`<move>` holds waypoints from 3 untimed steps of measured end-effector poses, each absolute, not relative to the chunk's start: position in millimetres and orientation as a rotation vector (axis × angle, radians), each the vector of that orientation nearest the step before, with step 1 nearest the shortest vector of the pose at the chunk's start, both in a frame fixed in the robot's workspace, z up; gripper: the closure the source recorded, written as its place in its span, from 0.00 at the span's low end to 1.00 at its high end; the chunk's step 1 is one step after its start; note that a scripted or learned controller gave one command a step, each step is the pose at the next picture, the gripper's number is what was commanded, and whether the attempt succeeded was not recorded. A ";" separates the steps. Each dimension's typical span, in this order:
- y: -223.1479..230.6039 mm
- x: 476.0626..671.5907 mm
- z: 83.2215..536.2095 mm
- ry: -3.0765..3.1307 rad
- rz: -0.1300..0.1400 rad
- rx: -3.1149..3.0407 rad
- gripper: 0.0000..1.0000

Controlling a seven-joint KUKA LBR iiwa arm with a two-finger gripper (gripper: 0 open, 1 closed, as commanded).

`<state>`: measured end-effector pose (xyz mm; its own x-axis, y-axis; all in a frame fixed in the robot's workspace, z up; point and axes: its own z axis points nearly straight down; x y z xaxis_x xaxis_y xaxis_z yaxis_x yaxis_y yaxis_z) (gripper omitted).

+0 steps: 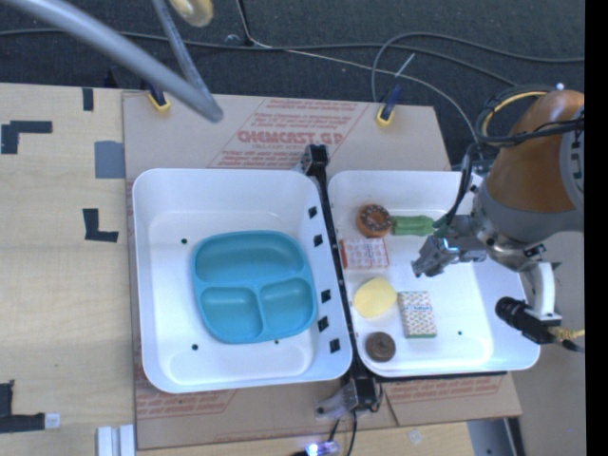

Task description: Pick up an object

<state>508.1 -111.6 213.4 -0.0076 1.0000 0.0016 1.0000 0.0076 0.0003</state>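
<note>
tool (429, 257) over right bin (475, 350), grip state unclear | green item (412, 224) just beside | blue tray (254, 286) in left bin (161, 255)

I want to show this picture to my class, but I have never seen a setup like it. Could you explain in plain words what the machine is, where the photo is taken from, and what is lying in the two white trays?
The photo comes from one fixed camera above a bench, looking down at a slant. The machine is a robot arm, grey with an orange band, reaching in from the picture's right. At its end is a two-finger gripper, hovering over the right bin. Nothing can be seen between its fingers.

The left bin holds a blue divided plate. The right bin holds small items: a brown doughnut-like round, a green piece beside it, a red-and-white packet, a yellow lump, a small patterned box and a dark brown disc.

Its job is to pick up one object.
</note>
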 end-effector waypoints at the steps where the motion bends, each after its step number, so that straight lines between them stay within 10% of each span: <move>1: -63.8 513.0 211.6 -2.227 -0.001 -2.213 1.00; 3: 34.9 506.4 217.5 -2.226 0.003 -2.214 1.00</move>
